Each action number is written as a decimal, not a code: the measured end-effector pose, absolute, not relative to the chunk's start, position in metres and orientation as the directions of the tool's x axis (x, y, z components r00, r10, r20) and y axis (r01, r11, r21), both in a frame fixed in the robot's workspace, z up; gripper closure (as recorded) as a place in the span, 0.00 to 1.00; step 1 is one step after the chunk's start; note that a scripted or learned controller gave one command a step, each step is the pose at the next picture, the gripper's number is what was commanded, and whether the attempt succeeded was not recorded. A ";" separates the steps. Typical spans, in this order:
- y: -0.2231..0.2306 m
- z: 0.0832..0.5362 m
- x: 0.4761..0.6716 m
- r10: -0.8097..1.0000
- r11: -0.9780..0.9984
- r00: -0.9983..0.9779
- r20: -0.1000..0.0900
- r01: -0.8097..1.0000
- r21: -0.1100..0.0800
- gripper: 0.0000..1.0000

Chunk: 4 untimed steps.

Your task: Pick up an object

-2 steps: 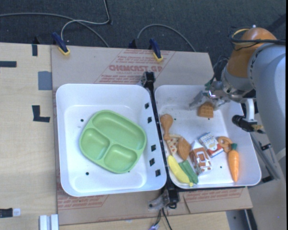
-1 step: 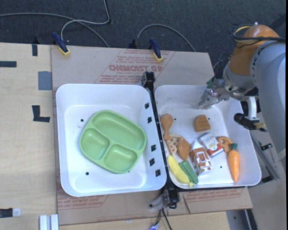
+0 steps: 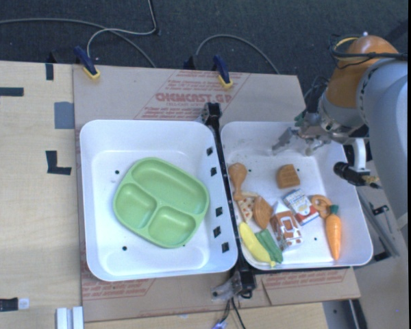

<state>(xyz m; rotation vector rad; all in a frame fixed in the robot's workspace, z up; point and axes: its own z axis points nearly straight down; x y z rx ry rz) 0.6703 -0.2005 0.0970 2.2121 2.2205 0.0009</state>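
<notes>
Bench carried clamped cardboard sheet; two white bins lay on it, left bin touching right bin.

Robot lab: cardboard clamped to table w/ clips, tape marks, loose cables, two bins.

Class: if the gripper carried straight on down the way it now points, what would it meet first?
Probably bare floor of the right bin. The gripper sits over the bin's upper part, pointing down and left. The brown block lies nearer the camera, seemingly off that line, though depth is unclear.
</notes>
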 end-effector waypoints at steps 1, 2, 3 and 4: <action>-0.161 0.086 0.590 1.000 0.001 -0.001 -0.001 1.000 0.002 0.00; -0.178 0.087 0.628 1.000 0.002 -0.002 -0.001 1.000 0.005 0.00; -0.150 0.087 0.609 1.000 0.001 -0.001 -0.002 1.000 0.004 0.00; -0.178 0.087 0.624 1.000 0.002 -0.002 -0.001 1.000 0.005 0.00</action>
